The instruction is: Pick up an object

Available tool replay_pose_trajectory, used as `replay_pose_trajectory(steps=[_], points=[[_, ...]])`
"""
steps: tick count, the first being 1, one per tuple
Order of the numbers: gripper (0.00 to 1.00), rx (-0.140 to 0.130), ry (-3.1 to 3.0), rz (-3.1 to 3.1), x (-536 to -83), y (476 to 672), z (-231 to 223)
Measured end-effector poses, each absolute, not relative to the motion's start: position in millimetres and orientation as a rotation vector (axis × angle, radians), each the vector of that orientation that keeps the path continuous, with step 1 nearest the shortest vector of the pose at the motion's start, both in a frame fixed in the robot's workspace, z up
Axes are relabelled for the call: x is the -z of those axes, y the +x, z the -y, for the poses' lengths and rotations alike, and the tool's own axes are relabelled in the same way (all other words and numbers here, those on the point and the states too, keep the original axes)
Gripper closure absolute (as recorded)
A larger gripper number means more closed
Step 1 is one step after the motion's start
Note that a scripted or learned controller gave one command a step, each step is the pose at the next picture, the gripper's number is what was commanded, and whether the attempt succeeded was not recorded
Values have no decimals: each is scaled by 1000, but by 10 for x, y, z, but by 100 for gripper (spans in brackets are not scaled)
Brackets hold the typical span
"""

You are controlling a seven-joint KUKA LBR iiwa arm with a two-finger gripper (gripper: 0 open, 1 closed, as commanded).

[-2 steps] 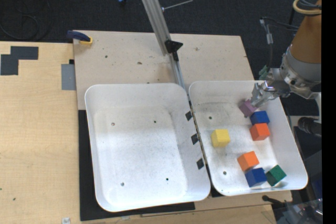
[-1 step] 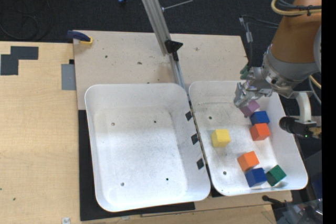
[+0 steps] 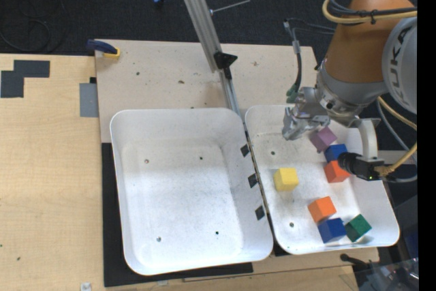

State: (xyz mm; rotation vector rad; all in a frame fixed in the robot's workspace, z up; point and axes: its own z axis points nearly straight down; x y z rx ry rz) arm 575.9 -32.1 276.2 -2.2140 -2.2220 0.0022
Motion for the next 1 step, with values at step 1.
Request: replay_pose_trajectory(steps=[1], points=[[100, -3, -2213, 2223, -2701, 5736, -240]])
